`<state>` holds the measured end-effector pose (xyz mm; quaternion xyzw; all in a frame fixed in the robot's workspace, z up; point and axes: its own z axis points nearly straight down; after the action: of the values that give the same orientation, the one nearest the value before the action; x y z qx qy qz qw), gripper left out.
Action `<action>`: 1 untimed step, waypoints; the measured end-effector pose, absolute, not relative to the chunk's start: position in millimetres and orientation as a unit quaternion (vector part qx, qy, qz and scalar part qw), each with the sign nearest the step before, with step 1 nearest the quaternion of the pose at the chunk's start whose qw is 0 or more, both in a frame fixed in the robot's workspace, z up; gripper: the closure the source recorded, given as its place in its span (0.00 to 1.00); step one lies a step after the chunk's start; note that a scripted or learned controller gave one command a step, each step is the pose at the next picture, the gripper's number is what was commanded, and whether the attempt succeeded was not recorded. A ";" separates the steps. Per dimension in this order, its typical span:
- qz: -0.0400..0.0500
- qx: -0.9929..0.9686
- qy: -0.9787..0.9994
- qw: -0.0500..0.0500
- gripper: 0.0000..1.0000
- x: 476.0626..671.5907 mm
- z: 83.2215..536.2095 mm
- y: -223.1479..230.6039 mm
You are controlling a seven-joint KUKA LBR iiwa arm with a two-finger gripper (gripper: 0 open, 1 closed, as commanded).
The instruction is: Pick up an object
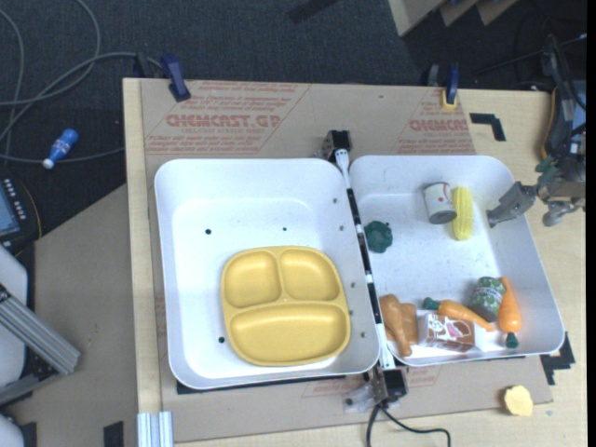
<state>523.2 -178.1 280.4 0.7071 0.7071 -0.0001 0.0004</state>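
Observation:
The right bin (pixel 521 240) holds several small items. A grey can (pixel 435 201) and a yellow corn cob (pixel 461 212) lie near its back. A green broccoli piece (pixel 377 236) sits by the left wall. At the front lie a brown bread piece (pixel 399 322), a printed packet (pixel 449 331), a carrot (pixel 458 313), a green lump (pixel 486 296) and a second carrot (pixel 508 310). My gripper (pixel 533 208) hangs over the bin's right rim, right of the corn. It is open, with nothing between its fingers.
The left bin (pixel 186 212) holds a yellow divided plate (pixel 284 305). A small yellow object (pixel 518 399) lies on the bench outside the right bin's front corner. Blue clamps (pixel 173 74) grip the board's back edge. Cables and a blue bottle (pixel 60 145) lie on the floor.

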 end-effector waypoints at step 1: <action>0.000 0.706 0.708 0.000 0.00 595.7 134.5 -202.5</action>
<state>595.7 -202.5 134.5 0.7062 0.7080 -0.0002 0.0000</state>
